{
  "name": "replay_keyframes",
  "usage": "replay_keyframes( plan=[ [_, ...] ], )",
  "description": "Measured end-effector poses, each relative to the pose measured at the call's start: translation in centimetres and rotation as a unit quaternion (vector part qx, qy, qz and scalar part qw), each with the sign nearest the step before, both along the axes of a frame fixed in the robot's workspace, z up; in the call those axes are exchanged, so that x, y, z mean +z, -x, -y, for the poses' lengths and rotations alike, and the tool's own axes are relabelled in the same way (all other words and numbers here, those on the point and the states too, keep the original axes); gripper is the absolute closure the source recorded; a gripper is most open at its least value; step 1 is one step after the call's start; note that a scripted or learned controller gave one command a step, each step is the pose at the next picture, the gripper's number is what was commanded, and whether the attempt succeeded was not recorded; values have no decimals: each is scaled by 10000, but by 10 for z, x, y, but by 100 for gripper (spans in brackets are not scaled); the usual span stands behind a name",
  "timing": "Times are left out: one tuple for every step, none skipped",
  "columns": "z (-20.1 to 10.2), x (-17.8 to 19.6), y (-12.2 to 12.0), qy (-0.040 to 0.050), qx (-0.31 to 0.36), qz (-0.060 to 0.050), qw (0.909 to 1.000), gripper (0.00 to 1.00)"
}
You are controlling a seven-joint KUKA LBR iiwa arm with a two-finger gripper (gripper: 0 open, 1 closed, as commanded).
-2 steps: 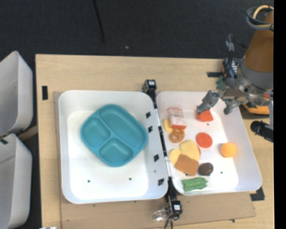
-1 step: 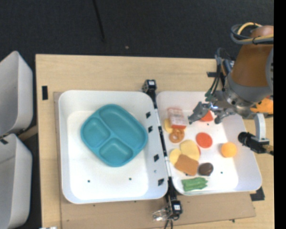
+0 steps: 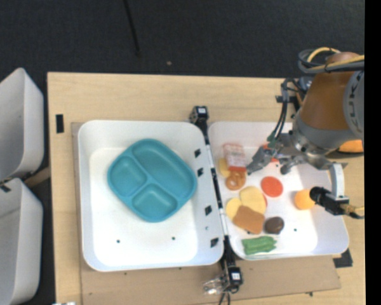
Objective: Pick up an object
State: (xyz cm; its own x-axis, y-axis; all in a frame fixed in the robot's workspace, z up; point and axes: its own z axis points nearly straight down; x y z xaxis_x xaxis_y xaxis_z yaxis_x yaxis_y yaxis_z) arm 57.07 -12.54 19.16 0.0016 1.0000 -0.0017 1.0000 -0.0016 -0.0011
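— Gripper (image 3: 274, 159) position?
— Right of centre in the frame, over the right bin (image 3: 327, 237), its dark fingers spread apart with nothing between them, just above the red disc (image 3: 272, 186).
— Objects nearby?
— Small packet (image 3: 234, 154) with a red label, print too blurred to read; donut (image 3: 235, 180); yellow pieces (image 3: 253, 199); brown slab (image 3: 248, 219); dark lump (image 3: 274, 225); green item (image 3: 259, 245); orange ball (image 3: 303, 199).
— Left bin (image 3: 89, 246)?
— Teal divided tray (image 3: 152, 179).
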Motion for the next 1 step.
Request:
replay_keyframes(
  plan=[
    [1, -42, 1, -2, -6, -10, 10000, 0]
  ],
)
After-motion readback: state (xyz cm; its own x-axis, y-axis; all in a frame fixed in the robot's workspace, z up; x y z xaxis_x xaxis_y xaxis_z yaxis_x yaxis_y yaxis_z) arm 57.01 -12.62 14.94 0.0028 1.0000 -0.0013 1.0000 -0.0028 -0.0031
